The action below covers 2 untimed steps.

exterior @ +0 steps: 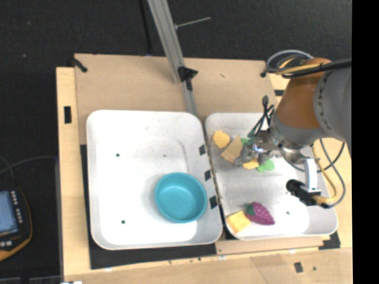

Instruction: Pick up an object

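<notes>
The gripper (253,152), grasp state indiscernible, sits low amid the yellow pieces (230,147) in the right bin (296,226), positioned for picking.

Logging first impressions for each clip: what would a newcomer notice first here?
Probably the blue bowl, alone near the front of the left bin. Next, the grey and orange arm reaching into the right bin, its pincer down among small yellow and green pieces at the back.
</notes>
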Motion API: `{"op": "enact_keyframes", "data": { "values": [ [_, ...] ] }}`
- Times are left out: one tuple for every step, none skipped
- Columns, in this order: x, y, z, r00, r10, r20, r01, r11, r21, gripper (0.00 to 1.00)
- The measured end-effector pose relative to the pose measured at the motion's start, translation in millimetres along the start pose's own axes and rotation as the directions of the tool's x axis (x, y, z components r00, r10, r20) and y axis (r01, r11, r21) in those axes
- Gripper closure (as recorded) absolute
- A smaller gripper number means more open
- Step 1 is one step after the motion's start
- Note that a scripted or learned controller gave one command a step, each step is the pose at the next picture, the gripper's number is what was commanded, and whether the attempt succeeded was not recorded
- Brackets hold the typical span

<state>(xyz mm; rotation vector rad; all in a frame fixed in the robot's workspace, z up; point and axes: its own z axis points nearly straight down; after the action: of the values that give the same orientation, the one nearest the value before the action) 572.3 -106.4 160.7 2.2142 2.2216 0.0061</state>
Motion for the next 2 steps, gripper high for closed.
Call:
{"op": "enact_keyframes", "data": {
  "values": [
    [-11, 2, -59, 1.0, 0.0, 0.001, 0.0, 1.0, -0.002, 1.0],
    [-17, 0, -122, 1.0, 0.0, 0.002, 0.0, 1.0, -0.003, 1.0]
  ]
}}
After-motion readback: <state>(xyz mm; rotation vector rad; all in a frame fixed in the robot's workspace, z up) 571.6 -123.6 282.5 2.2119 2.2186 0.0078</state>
